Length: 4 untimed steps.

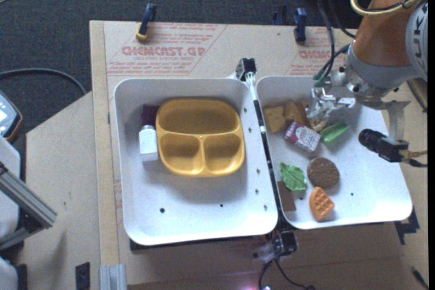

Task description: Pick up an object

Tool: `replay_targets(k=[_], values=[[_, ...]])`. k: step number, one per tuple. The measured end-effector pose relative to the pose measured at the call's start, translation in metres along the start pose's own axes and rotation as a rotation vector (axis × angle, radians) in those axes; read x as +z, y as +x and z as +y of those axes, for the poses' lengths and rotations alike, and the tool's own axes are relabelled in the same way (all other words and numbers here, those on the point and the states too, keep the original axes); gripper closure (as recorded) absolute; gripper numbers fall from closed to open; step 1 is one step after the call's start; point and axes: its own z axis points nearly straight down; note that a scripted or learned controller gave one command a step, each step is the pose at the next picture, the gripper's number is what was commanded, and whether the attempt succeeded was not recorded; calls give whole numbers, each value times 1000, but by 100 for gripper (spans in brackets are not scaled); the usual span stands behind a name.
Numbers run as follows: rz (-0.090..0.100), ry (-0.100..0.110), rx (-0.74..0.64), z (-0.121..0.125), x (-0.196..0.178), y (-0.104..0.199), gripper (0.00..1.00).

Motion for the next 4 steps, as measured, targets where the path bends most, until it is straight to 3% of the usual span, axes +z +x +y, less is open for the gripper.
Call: replay_targets(k=[1, 2, 3, 4], values=[[0, 7, 8, -17, 9, 0, 100], [-2, 1, 7, -7, 6, -9, 100], [-1, 1, 4, -4, -3, 5, 100], [0, 8, 7, -17, 6, 5, 100]])
